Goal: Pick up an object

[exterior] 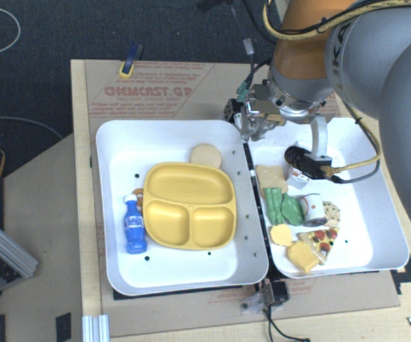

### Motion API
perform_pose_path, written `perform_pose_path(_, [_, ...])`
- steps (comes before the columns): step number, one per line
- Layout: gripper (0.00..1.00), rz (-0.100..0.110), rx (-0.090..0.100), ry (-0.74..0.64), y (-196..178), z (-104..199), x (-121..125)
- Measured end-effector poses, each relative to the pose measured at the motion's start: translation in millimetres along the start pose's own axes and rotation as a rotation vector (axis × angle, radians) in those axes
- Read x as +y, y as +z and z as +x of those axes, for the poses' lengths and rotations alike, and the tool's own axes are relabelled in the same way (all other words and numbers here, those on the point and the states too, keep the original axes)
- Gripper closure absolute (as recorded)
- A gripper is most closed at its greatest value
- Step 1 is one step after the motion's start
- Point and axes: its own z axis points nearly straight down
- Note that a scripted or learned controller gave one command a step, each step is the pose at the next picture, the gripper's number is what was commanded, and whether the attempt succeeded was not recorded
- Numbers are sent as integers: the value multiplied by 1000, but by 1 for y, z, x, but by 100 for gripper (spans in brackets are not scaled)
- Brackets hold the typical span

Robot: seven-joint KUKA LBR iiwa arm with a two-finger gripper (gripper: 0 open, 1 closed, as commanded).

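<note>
My gripper (250,122) hangs over the far end of the divider between the two white bins, under the orange-banded wrist. Nothing shows in it. The left bin (112,155) holds a yellow divided plate (189,205), a blue bottle (134,225) standing at its left and a round tan bun (206,155) behind it. In the right bin (376,226) lie a tan bread slice (269,175), green vegetables (282,206), a small white can (310,206), a cookie (330,211), a yellow cheese piece (281,234), a pizza slice (320,242) and a yellow waffle piece (303,256).
The bins rest on a brown cardboard sheet (155,87) with a blue and yellow clip (129,61) at its far edge. The right bin's objects cluster along its left side, close to the divider. A small brown item (139,192) peeks out behind the bottle.
</note>
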Motion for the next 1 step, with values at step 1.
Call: perform_pose_path(1, [100, 9, -2, 8, 13, -11, -8])
